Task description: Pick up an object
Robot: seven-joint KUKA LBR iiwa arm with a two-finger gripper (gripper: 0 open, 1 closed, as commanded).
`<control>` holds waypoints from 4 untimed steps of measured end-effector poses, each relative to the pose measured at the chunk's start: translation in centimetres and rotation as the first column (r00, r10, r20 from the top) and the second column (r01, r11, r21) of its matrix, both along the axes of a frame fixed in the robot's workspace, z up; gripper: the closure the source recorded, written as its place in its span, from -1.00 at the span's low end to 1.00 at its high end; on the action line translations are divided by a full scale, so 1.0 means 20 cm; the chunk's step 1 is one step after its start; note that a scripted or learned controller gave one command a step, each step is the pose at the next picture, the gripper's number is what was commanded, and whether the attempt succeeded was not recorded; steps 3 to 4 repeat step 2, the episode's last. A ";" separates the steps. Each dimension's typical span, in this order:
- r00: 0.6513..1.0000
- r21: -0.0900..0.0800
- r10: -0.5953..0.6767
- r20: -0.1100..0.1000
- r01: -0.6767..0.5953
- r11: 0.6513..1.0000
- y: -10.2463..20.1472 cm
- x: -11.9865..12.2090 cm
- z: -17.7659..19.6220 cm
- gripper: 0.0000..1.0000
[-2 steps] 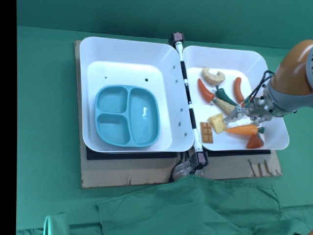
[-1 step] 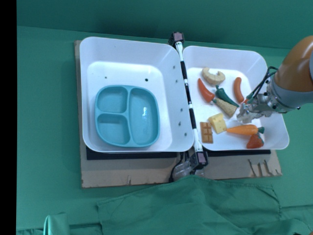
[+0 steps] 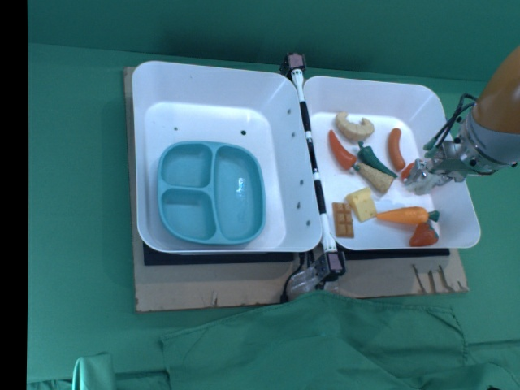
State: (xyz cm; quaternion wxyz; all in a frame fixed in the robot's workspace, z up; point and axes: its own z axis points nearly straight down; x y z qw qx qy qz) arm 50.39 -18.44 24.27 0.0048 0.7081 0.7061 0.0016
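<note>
Two shallow white bins sit side by side on a cardboard sheet (image 3: 244, 295) over a green cloth (image 3: 73, 218). Left bin (image 3: 211, 84): contains one teal divided plate (image 3: 211, 192) with three compartments, lying flat near the bin's centre. Right bin (image 3: 422, 104): contains the loose toy foods. A black-and-white hinge strip (image 3: 313, 165) runs between the two bins.

Arm (image 3: 500, 116): enters from the right edge, orange band above the grey wrist, reaching down over the right bin's right side. Gripper (image 3: 421, 173): low in the right bin, near the bin floor; whether its fingers are spread or pressed together cannot be told, and no object is visibly pinched.

Objects in the right bin, in descending size:
- Orange carrot (image 3: 402, 214), lying flat near the front edge.
- Red chili (image 3: 341, 150), toward the hinge side.
- Cone-shaped piece (image 3: 375, 176) with a green top (image 3: 375, 158), just left of the gripper.
- Red sausage (image 3: 396, 147), near the gripper.
- Beige curled piece (image 3: 355, 124), toward the back.
- Yellow cheese wedge (image 3: 362, 204), beside the carrot.
- Brown waffle bar (image 3: 343, 218), near the hinge.
- Red strawberry (image 3: 423, 235), front right corner.
</note>
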 end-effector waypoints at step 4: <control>1.000 0.000 0.001 0.003 -0.001 1.000 0.01 0.04 0.54 1.00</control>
